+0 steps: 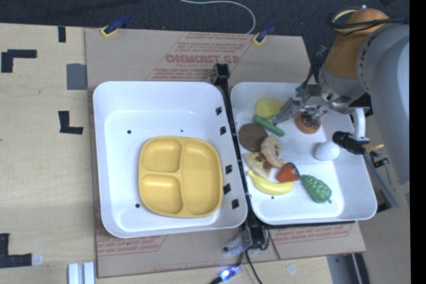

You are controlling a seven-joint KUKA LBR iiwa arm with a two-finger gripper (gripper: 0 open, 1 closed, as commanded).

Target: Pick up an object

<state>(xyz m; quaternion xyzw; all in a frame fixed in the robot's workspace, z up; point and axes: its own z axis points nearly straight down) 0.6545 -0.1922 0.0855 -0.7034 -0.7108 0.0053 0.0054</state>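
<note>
The right bin (353, 199) holds several toy foods. A small brown and orange piece (308, 122) lies at the back right of it. My gripper (301, 115) hangs open just over that piece; one grey finger (285, 112) slants out to the left toward a yellow lemon-like piece (267, 107). Nothing is held between the fingers. Further forward lie a white egg (326, 151), a green stick (268, 125), a brown round piece (252, 136), a beige piece (270, 151), a red strawberry (287, 172), a banana (269, 185) and a green bumpy piece (318, 189).
The left bin (113, 110) holds a yellow divided plate (180, 176). A black divider (229, 136) runs between the two bins. The arm with its orange band (349, 43) comes in from the upper right over the right bin's back corner.
</note>
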